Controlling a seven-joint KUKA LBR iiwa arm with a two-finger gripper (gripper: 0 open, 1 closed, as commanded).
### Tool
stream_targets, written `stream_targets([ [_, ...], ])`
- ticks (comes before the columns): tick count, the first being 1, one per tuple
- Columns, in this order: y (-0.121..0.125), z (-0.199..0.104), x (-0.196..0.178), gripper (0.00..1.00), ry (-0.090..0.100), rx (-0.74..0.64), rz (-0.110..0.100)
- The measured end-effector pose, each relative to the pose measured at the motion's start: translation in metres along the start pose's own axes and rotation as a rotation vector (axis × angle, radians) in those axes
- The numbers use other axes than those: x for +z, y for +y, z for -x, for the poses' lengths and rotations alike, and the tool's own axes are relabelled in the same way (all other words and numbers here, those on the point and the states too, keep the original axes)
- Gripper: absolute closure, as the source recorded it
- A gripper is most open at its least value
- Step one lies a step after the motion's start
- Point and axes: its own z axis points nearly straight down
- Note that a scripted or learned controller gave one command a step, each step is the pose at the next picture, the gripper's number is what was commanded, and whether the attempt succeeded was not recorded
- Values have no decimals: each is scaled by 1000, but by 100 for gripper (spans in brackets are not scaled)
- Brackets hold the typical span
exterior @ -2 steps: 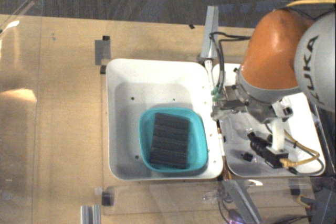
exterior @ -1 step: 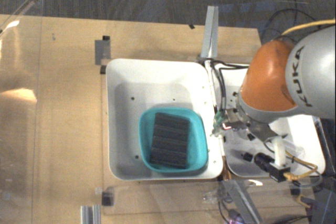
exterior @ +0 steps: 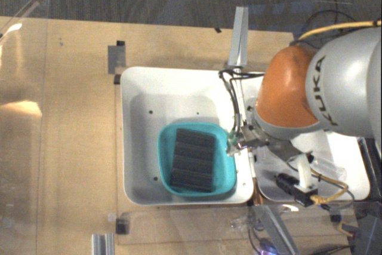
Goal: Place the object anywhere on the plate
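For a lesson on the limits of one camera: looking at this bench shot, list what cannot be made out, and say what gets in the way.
- Gripper: in the camera view the arm covers it, so its finger state is unreadable.
- Right bin: mostly hidden under the arm.
- Dark ridged object on the teal plate: too small and soft to identify.
- Arm: cut off by the right edge.

Right bin [exterior: 346, 188] largely hidden beneath the arm [exterior: 322, 92].

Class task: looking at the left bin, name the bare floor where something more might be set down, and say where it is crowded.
Bare floor in the left bin lies along its far and left walls, beyond the teal plate. The near right corner is crowded: the plate carries a dark ridged block, and the arm hangs over that edge.
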Motion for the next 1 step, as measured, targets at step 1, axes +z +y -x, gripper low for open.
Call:
stream_targets([
  [1, 0, 0, 0, 0, 0, 0, 0],
])
